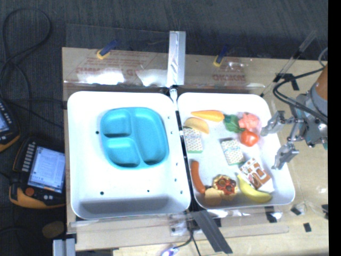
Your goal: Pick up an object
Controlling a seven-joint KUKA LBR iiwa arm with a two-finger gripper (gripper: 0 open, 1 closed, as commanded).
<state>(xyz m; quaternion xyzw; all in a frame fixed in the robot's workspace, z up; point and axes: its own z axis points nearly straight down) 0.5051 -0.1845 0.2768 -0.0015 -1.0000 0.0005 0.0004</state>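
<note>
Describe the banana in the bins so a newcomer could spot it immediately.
Look at the right-hand white bin, the one crowded with toy food. Go to its near right corner: the banana lies there, beside a small patterned box. It is the curved, plain yellow piece along the bin's front wall.

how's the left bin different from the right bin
The left bin holds one blue sectioned tray; the right bin holds many small toy foods, such as a banana and a tomato. The end effector sits at the right bin's edge, well away from the left bin. Both bins are shallow and white.
</note>
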